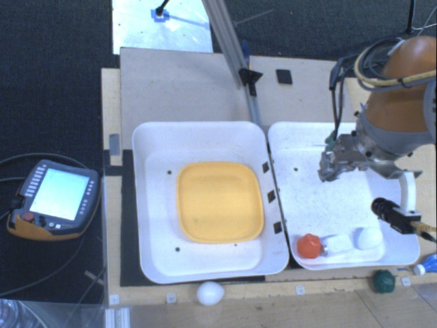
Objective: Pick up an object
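Yellow plate (220, 201) fills left bin (153, 251); orange ball (309, 246) in right bin (300, 149); pincer (330, 169) state unclear.

This looks like a robotics lab or test cell rather than a home or shop. A grey industrial arm (396, 115) with an orange band and loose cables reaches in from the right over a plain board bench (184, 87) that carries two shallow white bins (147, 251), and a handheld teach pendant (53, 198) with a lit screen lies on the dark carpeted floor (48, 80) at the left, its cable trailing. A slanted metal pole (229, 33) rises at the far side.
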You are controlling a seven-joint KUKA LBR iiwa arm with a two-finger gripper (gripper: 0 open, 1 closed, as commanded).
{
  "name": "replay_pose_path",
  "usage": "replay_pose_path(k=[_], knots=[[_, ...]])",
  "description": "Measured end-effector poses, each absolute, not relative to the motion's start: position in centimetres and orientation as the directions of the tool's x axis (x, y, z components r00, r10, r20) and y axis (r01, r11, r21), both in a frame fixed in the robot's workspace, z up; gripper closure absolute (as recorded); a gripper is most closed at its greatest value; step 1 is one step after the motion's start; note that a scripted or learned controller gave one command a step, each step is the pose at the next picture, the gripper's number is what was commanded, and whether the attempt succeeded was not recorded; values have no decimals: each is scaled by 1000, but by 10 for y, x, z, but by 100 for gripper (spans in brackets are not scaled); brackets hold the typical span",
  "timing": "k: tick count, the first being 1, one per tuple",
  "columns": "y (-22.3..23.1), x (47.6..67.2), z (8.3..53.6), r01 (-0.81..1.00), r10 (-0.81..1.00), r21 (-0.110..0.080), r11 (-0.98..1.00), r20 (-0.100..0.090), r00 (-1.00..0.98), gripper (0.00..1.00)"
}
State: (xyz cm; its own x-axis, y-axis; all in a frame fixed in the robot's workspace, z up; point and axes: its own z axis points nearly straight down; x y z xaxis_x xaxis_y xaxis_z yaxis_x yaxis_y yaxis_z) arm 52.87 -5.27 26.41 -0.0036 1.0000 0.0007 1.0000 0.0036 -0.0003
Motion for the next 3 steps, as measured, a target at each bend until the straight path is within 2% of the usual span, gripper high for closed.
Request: replay_pose_path(k=[3], knots=[[87, 579, 250, 1000, 1000, 1, 4, 0, -4, 100]])
